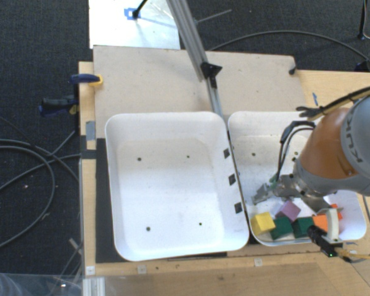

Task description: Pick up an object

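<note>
arm: mine, grey with an orange band (330, 143), reaching in from the right of the frame over the right bin (253, 134).
gripper (277, 190): low over the lower half of the right bin, just above the pile; whether my fingers are spread or closed i cannot tell, the wrist hides them.
blocks: bunched along the lower edge of the right bin, at the lower right of the frame.
yellow block (263, 222): leftmost of the pile, near the bin's lower left corner.
purple block (290, 211): just beside the gripper, to its lower right.
green blocks (282, 228): touching the yellow one and running right under the purple.
orange block (324, 219): right end of the pile, partly hidden behind my wrist.
in the way: my own wrist covers the right part of the pile; the wall between the bins stands just left of the yellow block.
open room: upper half of the right bin bare; left bin (166, 184) bare white floor.
bench (148, 79): bare board above both bins; a grey pole (191, 32) slants across it from the top.
</note>
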`<state>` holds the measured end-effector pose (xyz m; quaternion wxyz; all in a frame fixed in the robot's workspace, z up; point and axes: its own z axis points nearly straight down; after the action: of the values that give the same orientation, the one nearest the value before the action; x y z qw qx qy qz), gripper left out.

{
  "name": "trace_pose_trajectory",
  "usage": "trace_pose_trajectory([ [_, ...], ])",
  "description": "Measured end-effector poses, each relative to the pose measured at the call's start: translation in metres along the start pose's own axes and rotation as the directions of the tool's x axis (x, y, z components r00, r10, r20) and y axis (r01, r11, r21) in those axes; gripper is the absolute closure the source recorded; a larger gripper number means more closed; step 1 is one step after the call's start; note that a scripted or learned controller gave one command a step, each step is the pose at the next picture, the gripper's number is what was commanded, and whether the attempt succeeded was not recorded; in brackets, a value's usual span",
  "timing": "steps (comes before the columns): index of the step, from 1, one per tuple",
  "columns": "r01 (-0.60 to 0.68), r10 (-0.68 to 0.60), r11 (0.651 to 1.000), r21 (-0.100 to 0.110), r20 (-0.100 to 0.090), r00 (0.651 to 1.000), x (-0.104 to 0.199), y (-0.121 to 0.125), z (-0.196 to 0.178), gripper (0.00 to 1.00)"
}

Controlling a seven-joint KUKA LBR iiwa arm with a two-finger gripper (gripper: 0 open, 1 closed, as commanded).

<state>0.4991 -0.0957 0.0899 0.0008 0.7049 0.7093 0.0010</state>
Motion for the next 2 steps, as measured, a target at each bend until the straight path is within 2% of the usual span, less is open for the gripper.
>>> trace_pose_trajectory([
  [1,0.001,-0.001,1.000,0.000,0.000,1.000,0.014,0.018,0.000,0.00],
  [2,0.002,-0.002,1.000,-0.008,0.001,1.000,0.031,0.027,-0.104,0.00],
])
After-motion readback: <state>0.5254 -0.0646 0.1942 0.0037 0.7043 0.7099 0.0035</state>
